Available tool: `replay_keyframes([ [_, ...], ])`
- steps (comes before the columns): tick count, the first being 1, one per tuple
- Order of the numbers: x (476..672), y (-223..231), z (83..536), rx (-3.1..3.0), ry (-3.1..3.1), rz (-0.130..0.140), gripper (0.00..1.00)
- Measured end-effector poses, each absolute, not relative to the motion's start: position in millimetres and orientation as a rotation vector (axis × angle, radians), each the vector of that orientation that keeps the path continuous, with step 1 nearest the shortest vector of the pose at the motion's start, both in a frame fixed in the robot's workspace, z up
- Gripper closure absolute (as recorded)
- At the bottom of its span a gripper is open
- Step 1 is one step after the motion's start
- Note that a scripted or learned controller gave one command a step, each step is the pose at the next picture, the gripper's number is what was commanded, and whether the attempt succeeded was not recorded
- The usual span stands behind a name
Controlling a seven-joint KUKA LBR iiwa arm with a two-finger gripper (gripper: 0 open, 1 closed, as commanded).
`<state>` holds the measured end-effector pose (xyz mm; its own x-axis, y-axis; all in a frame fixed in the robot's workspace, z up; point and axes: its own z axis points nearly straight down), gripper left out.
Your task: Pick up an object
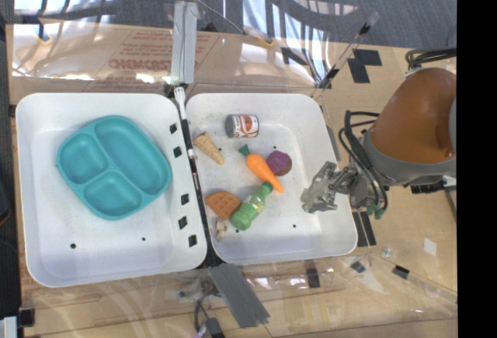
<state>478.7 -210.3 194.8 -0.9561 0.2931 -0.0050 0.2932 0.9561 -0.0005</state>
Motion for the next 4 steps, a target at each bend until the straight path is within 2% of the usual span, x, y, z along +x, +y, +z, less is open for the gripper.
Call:
replay_keyframes([
  [1, 480.1, -209.0, 204.1, 0.454, 3.104, -0.002, 1.00],
  [2, 477.9, -211.2, 268.9, 0.842, 3.021, -0.002, 1.00],
  [4, 480.5, -210.8, 289.7, 0.823, 3.023, -0.005, 1.00],
])
